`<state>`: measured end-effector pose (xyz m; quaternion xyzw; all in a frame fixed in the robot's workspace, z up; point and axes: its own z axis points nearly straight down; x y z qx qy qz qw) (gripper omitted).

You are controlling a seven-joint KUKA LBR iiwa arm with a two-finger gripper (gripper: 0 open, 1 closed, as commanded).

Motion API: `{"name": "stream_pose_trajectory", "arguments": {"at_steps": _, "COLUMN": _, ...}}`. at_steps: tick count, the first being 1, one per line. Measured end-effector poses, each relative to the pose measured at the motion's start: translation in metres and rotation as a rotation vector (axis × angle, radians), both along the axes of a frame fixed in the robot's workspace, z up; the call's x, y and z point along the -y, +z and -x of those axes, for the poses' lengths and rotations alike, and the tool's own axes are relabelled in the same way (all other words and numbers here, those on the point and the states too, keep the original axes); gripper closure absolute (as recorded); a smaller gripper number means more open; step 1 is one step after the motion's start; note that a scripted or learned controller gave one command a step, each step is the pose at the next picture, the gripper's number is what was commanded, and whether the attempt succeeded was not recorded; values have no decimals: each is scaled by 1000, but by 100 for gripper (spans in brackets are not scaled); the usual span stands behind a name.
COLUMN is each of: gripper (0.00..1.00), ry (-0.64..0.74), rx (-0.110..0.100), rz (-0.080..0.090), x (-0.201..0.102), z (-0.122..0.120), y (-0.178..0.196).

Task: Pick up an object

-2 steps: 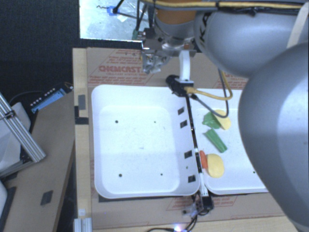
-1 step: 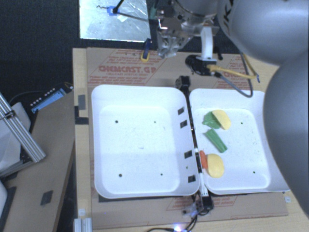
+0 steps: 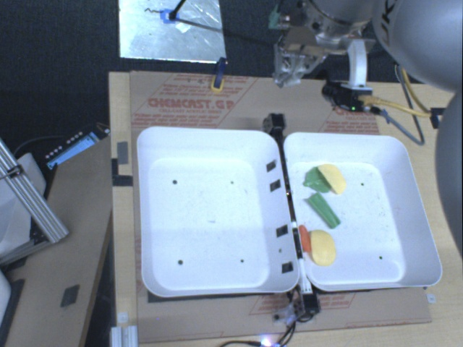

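In the right bin (image 3: pixel 405 194) lie several small items. A yellow piece (image 3: pixel 333 178) rests against a green leafy piece (image 3: pixel 315 180), with a green oblong piece (image 3: pixel 323 210) just below them. Near the bin's left wall sits a yellow round piece (image 3: pixel 323 248) with an orange piece (image 3: pixel 305 238) beside it. My gripper (image 3: pixel 291 69) hangs high above the bench, beyond the far edge of both bins, well away from the items. Nothing shows between its fingers.
The left bin (image 3: pixel 210 208) stands beside the right one, joined by a black clip strip (image 3: pixel 282 186). A shiny metal plate (image 3: pixel 173 20) lies at the back left. Cables (image 3: pixel 391 107) run behind the right bin. A grey rail (image 3: pixel 29 201) sits at far left.
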<state>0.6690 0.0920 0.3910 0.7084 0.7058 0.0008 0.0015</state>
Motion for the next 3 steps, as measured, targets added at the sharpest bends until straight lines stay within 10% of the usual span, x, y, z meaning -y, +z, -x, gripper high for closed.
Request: {"name": "stream_pose_trajectory", "arguments": {"at_steps": 3, "gripper": 100, "ry": 2, "rx": 2, "rz": 1, "x": 225, "z": 0, "y": 13}}
